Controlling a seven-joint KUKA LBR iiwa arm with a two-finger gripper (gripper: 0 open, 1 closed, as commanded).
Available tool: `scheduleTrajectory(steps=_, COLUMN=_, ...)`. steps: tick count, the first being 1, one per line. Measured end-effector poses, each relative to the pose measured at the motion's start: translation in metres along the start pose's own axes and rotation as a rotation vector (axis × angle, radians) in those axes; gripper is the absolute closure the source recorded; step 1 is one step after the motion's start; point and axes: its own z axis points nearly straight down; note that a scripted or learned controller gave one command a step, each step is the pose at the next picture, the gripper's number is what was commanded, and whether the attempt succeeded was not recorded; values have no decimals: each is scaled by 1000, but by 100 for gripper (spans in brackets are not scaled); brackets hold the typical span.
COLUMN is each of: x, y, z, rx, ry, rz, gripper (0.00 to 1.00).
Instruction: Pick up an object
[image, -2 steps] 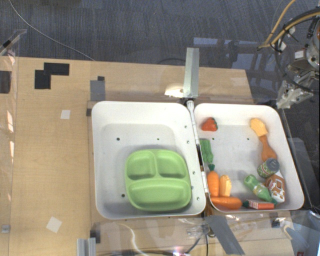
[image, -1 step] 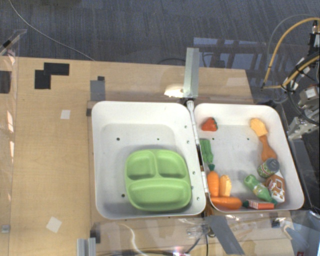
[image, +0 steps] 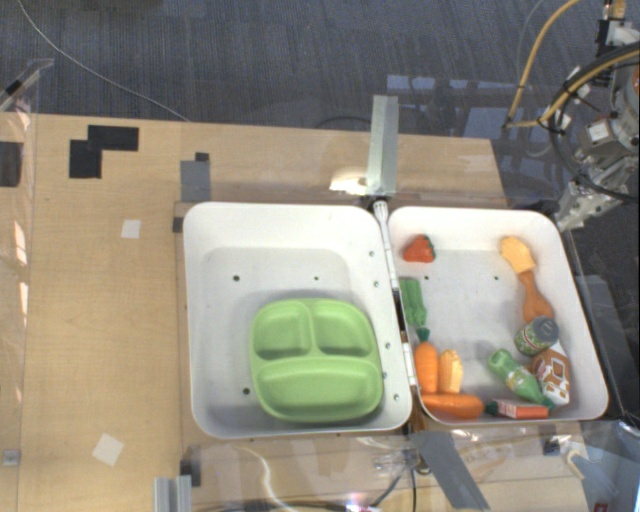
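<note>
Orange carrot (image: 452, 405) along right bin's (image: 470, 262) front edge, green divided plate (image: 316, 358) left, end effector (image: 592, 205) state unclear.

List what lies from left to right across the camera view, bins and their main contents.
Left bin holding the green divided plate → green toy at the right bin's left wall → red strawberry-like toy → yellow-headed brush → right bin's rim → arm at the upper right.

I see the pickable items all in the right bin (image: 470, 262): a red strawberry (image: 419, 249) at top left, a green pickle (image: 412, 303) by the left wall, and carrots (image: 427, 366) low down. A wooden brush (image: 527, 275), a can (image: 537, 335) and a green bottle (image: 515, 375) lie along the right side (small cartons beside them).
</note>
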Motion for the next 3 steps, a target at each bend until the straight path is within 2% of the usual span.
scheduleTrajectory(steps=1, x=6, y=0, z=-7, rx=0, ry=2, rz=-76, gripper=100)
scheduleTrajectory(steps=2, x=2, y=-13, z=-15, rx=1, ry=2, rz=-253, gripper=100)
scheduleTrajectory(steps=3, x=-3, y=19, z=7, rx=-3, ry=1, rz=-494, gripper=100)
